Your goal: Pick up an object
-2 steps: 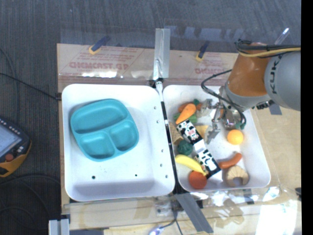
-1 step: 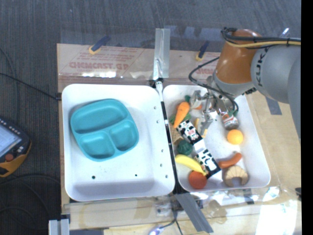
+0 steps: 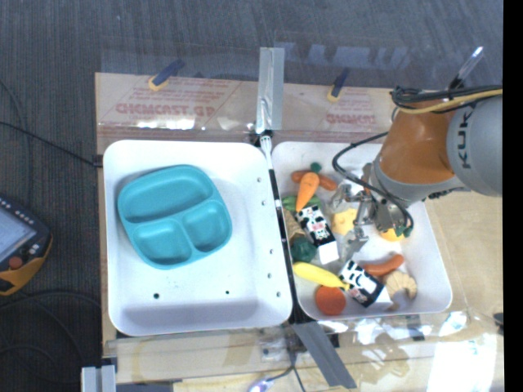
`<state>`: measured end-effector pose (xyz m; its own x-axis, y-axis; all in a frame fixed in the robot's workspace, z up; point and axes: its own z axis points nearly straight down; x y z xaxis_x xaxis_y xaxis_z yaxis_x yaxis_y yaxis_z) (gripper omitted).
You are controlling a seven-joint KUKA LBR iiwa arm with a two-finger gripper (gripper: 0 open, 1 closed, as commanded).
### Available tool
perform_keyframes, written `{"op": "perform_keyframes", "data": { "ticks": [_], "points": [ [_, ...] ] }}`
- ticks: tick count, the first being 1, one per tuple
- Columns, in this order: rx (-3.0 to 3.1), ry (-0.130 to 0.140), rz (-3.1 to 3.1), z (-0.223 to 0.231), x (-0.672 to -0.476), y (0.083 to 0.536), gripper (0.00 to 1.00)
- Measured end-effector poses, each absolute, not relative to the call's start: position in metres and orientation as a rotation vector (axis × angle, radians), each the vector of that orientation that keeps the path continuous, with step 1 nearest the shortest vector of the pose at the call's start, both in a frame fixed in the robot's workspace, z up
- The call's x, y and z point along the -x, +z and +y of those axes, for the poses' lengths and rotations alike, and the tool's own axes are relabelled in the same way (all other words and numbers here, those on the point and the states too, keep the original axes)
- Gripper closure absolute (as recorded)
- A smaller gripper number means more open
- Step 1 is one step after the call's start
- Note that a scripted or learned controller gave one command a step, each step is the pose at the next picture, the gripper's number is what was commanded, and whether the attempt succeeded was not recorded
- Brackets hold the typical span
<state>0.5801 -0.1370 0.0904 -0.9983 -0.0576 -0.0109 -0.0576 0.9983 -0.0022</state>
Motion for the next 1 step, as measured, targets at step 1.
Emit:
{"op": "perform_keyframes", "data": {
  "ticks": [1],
  "points": [
    [0.007,-0.008,3.127,-0.1037,-0.5865,0.0908,0.00]
  ]
}}
